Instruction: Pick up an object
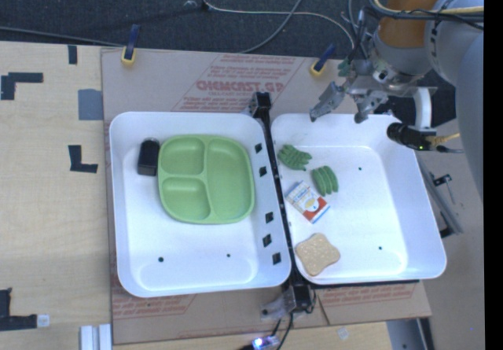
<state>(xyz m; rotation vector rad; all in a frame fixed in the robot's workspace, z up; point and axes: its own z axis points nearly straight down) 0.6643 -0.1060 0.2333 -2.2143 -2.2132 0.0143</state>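
Camera view, from above at a slant: two shallow white bins sit side by side on a cardboard sheet [236, 77], the left bin [134, 262] and right bin [409, 238] touching along a black centre divider.

Count: 2 bins, 1 green tray, 1 black block, 2 green veg pieces, 1 small carton, 1 toast slice, 2 yellow clamps.

Left bin holds 2 items. The green divided tray [207, 179], w/ three compartments, lies flat at bin centre, slightly toward 12 o'clock. The black block [148, 156] touches the tray's rim at its 9–10 o'clock.

Right bin holds 4 items, all in its left half. A leafy green piece [294, 156] sits at approx. 10 o'clock of the bin; a green pod-like piece [324, 178] lies just beside it, toward 4 o'clock from the leafy one. The small carton [306, 201], white w/ red and blue print, lies near bin's 9 o'clock, just below both. The toast slice [317, 254] rests at 7 o'clock, near the front wall.

The gripper [343, 108] hangs over the right bin's 12 o'clock rim, fingers spread apart, nothing between them, well apart from every item.

Yellow clamps [129, 55] pin the sheet's far edge.
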